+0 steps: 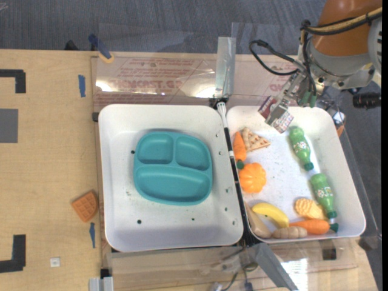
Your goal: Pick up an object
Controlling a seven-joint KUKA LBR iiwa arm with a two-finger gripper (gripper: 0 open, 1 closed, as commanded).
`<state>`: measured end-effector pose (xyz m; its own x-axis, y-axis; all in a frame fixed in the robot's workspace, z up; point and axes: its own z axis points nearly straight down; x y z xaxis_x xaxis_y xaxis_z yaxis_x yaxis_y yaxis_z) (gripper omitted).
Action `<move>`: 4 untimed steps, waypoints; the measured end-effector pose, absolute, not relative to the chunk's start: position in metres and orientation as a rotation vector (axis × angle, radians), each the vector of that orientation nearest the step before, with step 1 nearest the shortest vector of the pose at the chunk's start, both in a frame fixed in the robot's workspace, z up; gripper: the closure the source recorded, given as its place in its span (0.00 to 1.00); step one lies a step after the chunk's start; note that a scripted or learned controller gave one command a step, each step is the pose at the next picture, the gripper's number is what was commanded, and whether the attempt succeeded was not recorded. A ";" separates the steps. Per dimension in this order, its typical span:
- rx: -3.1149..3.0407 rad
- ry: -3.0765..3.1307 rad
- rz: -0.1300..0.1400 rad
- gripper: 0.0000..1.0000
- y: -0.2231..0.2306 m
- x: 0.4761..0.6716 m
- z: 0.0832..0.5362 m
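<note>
Toys [253, 177] are lying in the right bin [348, 162]; hand [276, 114] is hovering wide over its far edge, holding nothing.

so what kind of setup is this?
Likely a robot bin-picking test bench: two shallow white bins, small plastic toy foods in the right one, a grey-and-orange arm's gripper above them.

The teal three-compartment plastic tray [173, 167] looks smooth and matt. Both shallow white plastic bins [115, 126] show a slight sheen. The pale wooden desk [45, 162] is matt and grainy. The two green plastic bottles [300, 145] shine glossily.
</note>
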<state>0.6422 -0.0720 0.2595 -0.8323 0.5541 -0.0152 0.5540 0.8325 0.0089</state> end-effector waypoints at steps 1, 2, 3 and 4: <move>1.258 2.875 0.004 1.00 -0.011 0.565 0.258; 1.312 2.849 0.006 1.00 0.043 0.568 0.276; 1.201 2.904 -0.002 1.00 -0.014 0.566 0.183; 1.018 2.957 0.002 1.00 -0.072 0.621 0.270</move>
<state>0.6206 -0.0718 0.2700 -0.7879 0.6156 -0.0125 0.6156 0.7880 0.0059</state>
